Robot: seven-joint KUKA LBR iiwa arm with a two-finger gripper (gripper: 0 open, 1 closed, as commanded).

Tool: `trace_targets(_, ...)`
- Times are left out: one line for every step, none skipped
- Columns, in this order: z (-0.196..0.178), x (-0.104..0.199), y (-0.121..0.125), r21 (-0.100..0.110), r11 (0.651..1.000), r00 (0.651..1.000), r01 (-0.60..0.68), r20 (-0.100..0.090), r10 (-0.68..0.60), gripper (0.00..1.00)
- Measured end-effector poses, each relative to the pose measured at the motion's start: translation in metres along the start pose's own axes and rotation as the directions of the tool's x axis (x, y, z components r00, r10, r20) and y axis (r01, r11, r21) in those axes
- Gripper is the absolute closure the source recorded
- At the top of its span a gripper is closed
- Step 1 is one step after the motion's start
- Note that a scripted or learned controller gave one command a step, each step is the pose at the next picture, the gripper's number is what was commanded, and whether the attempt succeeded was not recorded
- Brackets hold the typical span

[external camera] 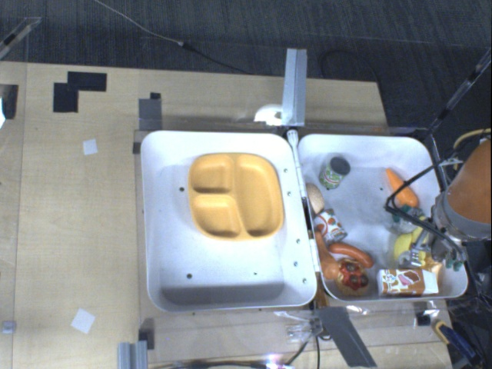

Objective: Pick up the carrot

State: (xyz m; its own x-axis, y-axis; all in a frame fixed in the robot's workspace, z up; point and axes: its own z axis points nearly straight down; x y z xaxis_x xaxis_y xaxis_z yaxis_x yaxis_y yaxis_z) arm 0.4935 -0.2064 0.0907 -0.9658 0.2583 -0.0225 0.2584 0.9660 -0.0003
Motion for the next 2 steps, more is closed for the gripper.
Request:
trace_targets(0.0014,-0.0058,0.0017,0.005,0.900,0.900,-0.437,-0.009,0.437,0.00)
trace_targets(0.0016,-0.0020,-0.0002,0.006,0.801,0.801,-0.599,-0.008,0.599,0.00)
